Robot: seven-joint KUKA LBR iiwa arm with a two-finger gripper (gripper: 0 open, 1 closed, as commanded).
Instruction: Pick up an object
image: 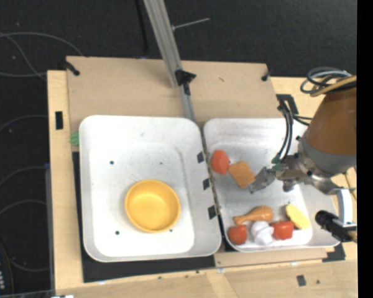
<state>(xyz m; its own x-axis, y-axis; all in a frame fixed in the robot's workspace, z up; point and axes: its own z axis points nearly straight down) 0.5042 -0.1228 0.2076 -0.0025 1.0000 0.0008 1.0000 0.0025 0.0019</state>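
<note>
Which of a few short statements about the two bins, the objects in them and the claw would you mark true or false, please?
1. The yellow bowl sits in the left bin. True.
2. The right bin holds several small objects. True.
3. The claw is over the left bin. False: it is over the right bin, close beside the tan block.
4. The yellow bowl lies upside down. False: its opening faces up.
5. The orange-red ball lies near the right bin's left wall. True.
6. The white object lies at the right bin's far edge. False: it lies at the near edge, between two red objects.
</note>
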